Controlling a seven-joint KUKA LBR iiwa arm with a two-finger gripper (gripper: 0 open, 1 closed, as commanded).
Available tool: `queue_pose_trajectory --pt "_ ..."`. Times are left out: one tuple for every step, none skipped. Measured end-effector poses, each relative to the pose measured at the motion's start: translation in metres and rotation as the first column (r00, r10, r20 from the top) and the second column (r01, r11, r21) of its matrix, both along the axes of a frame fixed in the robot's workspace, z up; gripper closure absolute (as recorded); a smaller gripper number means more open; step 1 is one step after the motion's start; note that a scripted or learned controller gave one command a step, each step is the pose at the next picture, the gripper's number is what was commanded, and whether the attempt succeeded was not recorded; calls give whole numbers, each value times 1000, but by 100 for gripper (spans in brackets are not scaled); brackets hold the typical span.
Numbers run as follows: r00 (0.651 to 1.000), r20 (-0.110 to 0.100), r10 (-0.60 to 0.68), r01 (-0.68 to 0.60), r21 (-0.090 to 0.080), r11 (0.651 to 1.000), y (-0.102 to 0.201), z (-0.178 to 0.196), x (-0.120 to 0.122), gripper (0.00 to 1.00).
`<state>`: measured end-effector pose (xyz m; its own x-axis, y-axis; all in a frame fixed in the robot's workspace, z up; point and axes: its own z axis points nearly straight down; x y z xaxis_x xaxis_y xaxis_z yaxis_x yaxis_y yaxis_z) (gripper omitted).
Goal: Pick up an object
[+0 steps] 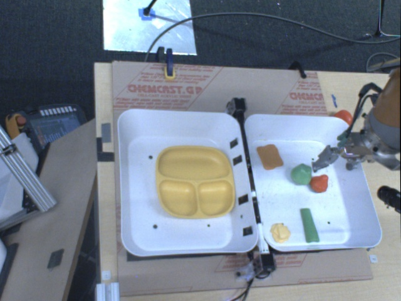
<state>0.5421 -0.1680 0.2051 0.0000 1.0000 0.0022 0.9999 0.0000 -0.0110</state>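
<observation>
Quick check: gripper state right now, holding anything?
Gripper: above the right bin, beside the green object and the red object; open or closed cannot be told, nothing visibly held.

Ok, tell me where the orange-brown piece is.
The orange-brown piece lies in the right bin, upper left part, left of the green round object.

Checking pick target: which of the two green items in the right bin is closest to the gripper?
The round green piece, beside the red piece, just left of the gripper. The other, a long green stick, lies further toward the bin's front edge.
</observation>
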Motion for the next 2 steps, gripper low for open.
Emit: queue_pose_trajectory --pt "1000 12 3 -3 -3 1000 0 7 3 0" --pt "1000 10 3 -3 -2 1000 6 -36 5 0"
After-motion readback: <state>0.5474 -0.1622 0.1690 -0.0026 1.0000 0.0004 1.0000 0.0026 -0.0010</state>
